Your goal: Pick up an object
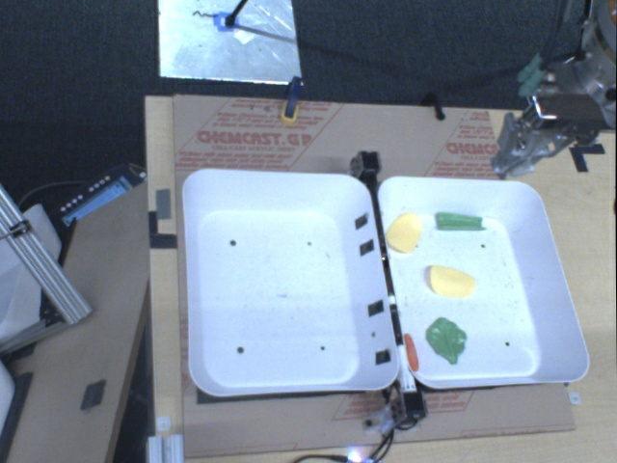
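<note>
Here, five small objects are lying in the right bin (pixel 554 258): a green stick (pixel 458 222) near its far wall, a pale yellow piece (pixel 404 231) just left of it, a second yellow piece (pixel 450 281) in the middle, a crumpled green piece (pixel 446 339) nearer the front, and a small orange piece (pixel 412 352) sitting by the divider. The gripper (pixel 509 159) is hanging above the bench beyond the bin's far right corner, well apart from all of them; whether its claw is apart or together I cannot tell. The left bin (pixel 280 278) is sitting just beside it
</note>
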`<state>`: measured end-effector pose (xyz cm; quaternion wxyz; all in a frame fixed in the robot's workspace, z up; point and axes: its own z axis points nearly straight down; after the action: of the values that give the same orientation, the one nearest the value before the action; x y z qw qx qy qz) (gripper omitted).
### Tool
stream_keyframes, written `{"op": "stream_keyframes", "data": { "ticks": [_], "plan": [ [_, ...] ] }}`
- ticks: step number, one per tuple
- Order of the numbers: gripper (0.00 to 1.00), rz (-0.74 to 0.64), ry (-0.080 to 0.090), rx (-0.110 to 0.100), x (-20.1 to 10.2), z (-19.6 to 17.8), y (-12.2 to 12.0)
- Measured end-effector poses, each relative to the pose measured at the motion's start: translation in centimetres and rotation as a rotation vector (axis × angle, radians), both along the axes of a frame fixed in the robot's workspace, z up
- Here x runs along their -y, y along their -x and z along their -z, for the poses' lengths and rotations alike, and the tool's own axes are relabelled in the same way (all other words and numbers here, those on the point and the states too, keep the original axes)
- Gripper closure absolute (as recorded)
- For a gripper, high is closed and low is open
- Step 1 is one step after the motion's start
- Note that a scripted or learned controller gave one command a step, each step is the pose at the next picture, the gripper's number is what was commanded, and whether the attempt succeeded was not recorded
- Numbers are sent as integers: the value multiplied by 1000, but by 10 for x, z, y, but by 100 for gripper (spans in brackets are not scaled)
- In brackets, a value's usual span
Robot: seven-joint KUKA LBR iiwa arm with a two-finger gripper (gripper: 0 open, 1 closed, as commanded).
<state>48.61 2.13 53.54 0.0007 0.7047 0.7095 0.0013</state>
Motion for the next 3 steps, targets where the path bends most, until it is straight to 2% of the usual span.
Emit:
{"op": "stream_keyframes", "data": {
  "ticks": [1,2,3],
  "plan": [
    [100,12,3,1,76,1,-45],
    [100,1,0,0,44,0,1],
    [100,11,4,0,114,1,-73]
  ]
}}
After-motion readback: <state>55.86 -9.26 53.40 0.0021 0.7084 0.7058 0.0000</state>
